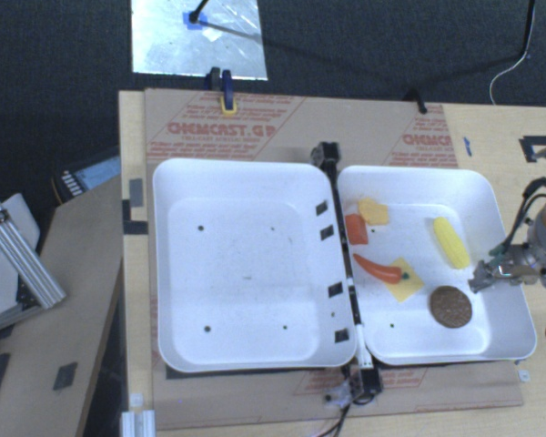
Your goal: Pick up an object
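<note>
The right bin [491, 340] holds several toy foods: a yellow corn cob [450, 241], a red chili pepper [379, 268] lying partly on a yellow cheese slice [406, 285], a brown round cookie [450, 307], a small orange-red piece [356, 228] and a pale yellow chunk [374, 211]. My gripper [488, 277] reaches in from the right edge, low over the bin's right side, just up and right of the cookie and below the corn. Nothing shows between its tips.
The left bin [173, 244] lies beside the right one, with a black clip strip [338, 271] along the seam between them. Both rest on a cardboard sheet [255, 126] on the bench. A foil square [198, 24] lies at the back.
</note>
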### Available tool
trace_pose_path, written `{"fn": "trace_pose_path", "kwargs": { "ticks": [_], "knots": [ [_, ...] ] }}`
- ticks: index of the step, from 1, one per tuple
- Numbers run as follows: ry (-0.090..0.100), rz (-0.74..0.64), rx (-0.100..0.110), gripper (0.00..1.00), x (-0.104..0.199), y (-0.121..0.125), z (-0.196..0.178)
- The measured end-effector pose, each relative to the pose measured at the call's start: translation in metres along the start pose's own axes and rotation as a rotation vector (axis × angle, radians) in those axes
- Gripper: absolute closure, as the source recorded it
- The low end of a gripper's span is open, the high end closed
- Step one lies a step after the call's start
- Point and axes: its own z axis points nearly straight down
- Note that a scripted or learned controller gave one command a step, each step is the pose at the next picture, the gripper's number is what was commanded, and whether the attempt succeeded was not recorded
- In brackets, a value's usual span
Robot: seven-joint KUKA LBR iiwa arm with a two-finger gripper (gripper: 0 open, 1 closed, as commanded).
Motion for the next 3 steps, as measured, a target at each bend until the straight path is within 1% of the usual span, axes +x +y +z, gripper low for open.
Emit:
{"fn": "trace_pose_path", "kwargs": {
  "ticks": [1, 2, 3],
  "knots": [
    [-0.002, 0.0, -0.004, 0.0, 0.0, 0.001, -0.003],
    [-0.009, -0.005, -0.023, 0.0, -0.001, 0.002, -0.183],
    [-0.004, -0.007, -0.01, 0.0, 0.0, 0.051, -0.198]
  ]
}}
